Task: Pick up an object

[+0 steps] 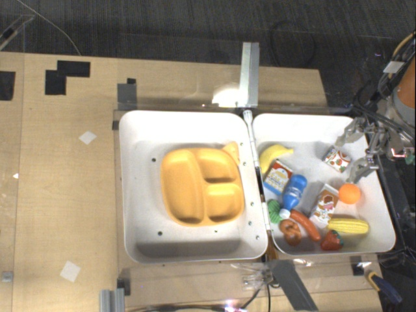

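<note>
The right bin (305,130) holds several toy foods. A small white and red carton (336,160) lies near its right wall. My gripper (357,152) hangs at the bin's right side with its fingers (350,135) spread open, just right of that carton and touching nothing that I can see. Below it sit an orange ball (350,194), a second carton (325,203) and a yellow corn cob (348,225). Further left are a banana (274,153), a red carton (278,176), a blue bottle (294,191) and a sausage (304,224).
The left bin (140,194) holds a yellow compartment tray (198,186). A metal post (250,77) stands behind the divider between the bins. Cables and the arm's body crowd the right edge. A red pepper toy (331,240) lies by the front wall.
</note>
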